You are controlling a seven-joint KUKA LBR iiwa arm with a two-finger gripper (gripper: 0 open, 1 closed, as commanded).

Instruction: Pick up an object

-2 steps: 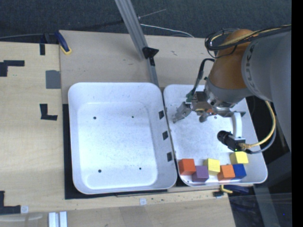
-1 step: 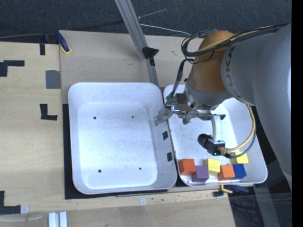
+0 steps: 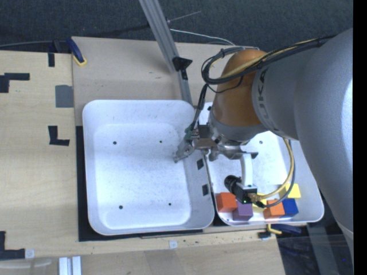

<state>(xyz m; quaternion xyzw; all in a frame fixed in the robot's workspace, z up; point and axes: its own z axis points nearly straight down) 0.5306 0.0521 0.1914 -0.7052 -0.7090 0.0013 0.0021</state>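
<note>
Gripper (image 3: 184, 149) hangs over right rim of left bin (image 3: 103, 153). Nothing seen in its grasp; whether released or clenched, cannot tell. Orange block (image 3: 227, 200), purple block (image 3: 245, 211) and blue block (image 3: 291, 207) lie in right bin (image 3: 269, 148), front end, apart from gripper. Judgement: pick not yet done, 0 objects lifted.

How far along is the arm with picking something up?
Done: nothing yet. The orange block, purple block and blue block all lie at the near end of the right bin. In hand: the tool hovers at the right wall of the left bin, away from them. Left: move to a block, grip it and lift it.
</note>
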